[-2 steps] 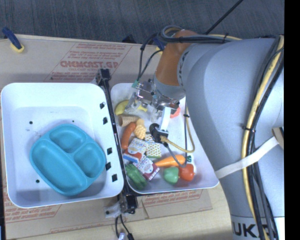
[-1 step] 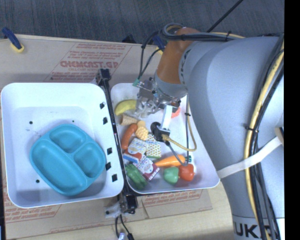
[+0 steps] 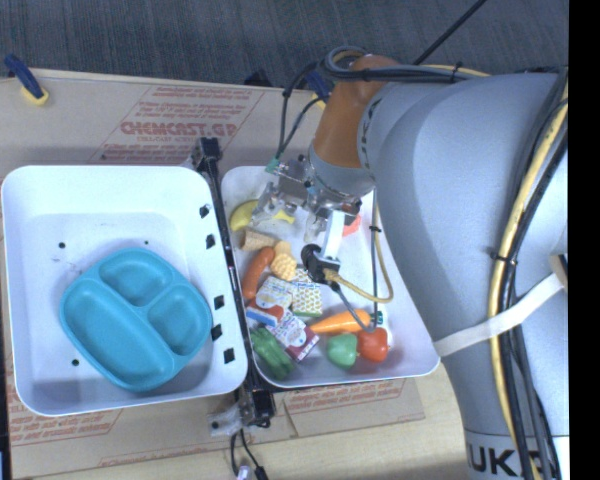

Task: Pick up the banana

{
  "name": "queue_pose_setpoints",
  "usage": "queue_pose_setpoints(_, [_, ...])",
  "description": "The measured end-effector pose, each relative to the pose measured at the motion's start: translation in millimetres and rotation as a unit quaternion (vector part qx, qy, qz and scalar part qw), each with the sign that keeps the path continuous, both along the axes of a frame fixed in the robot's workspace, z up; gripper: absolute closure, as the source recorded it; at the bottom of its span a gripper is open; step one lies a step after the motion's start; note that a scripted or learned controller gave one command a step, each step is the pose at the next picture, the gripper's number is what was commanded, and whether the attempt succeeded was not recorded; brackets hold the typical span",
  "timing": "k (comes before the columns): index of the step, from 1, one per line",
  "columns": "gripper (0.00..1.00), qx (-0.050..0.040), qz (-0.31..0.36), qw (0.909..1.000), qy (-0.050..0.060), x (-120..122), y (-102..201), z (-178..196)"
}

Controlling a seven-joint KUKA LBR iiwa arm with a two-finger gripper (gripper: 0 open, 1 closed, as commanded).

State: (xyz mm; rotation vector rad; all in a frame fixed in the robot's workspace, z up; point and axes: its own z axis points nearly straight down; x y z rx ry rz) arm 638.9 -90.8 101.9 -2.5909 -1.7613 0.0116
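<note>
1. I see a yellow banana (image 3: 242,215) in the white right bin (image 3: 412,353).
2. A light blue divided plate (image 3: 135,315) sits in the white left bin (image 3: 20,268).
3. Both carrots (image 3: 257,271) are orange; a green pepper (image 3: 342,349) lies beside a red tomato (image 3: 373,344).
4. The arm (image 3: 460,188) is grey with an orange band (image 3: 342,118).

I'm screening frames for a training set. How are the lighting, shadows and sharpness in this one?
Camera view: even, soft light, no harsh glare on the white bins; the blue plate throws a faint shadow; the banana and toys are slightly soft; the arm looms large and covers part of the right bin.
</note>
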Motion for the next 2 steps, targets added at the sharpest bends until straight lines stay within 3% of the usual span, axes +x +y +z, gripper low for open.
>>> queue_pose_setpoints(1, [0.0,-0.0012,-0.053,0.9986,-0.002,-10.2,-1.9,-10.6])
queue_pose_setpoints(2, [0.0,-0.0005,0.014,0.9999,-0.004,-16.6,98.9,90.6])
